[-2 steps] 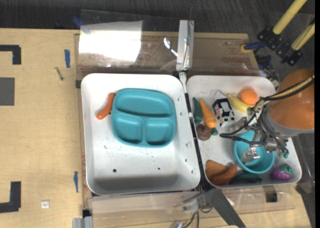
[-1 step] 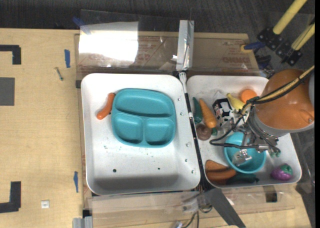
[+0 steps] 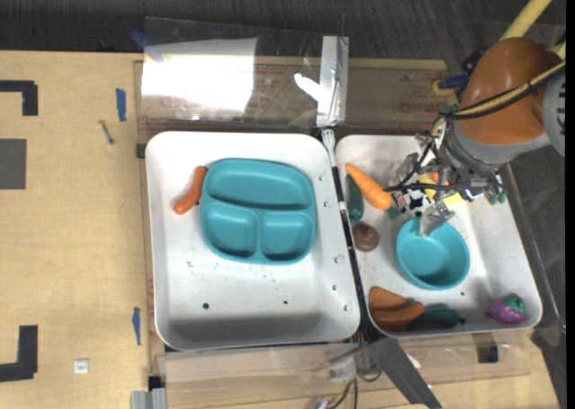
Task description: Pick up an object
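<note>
My gripper hangs low in the right bin, just over the far rim of a teal bowl. The arm's orange band rises behind it at the upper right. An orange carrot lies to the gripper's left, near the bin's left wall. A brown round piece sits just below the carrot. Along the near wall lie a brown and orange piece, a dark green piece and a purple fruit. Nothing shows between the gripper's parts.
The left bin holds a teal divided plate with an orange sausage-shaped piece beside its left edge. A clear plastic sheet lies behind the bins. Wooden bench extends to the left.
</note>
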`<state>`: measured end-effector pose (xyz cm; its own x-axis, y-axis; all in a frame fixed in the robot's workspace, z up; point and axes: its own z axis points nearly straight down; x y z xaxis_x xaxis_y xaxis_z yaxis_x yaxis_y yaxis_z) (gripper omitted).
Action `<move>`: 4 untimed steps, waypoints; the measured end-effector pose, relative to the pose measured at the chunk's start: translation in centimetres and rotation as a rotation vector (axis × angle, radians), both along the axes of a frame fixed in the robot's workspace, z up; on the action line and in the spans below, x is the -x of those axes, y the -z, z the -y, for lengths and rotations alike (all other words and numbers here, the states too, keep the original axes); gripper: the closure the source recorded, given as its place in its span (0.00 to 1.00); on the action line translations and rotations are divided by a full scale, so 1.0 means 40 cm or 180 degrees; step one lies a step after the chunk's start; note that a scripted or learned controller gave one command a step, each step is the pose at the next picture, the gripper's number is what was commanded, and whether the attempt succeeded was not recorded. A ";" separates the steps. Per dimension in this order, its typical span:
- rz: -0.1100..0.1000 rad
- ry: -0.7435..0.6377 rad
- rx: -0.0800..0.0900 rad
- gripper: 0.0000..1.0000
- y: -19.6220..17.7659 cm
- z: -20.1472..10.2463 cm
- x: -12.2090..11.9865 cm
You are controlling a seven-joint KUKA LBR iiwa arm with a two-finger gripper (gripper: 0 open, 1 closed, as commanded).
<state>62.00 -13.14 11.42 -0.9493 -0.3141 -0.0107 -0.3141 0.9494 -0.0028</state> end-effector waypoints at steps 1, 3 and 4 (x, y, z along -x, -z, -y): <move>0.0014 -0.0048 0.0003 0.00 0.057 -0.019 0.083; 0.0158 -0.0121 0.0030 1.00 0.006 -0.019 0.215; 0.0019 0.0109 0.0010 1.00 -0.297 0.002 0.152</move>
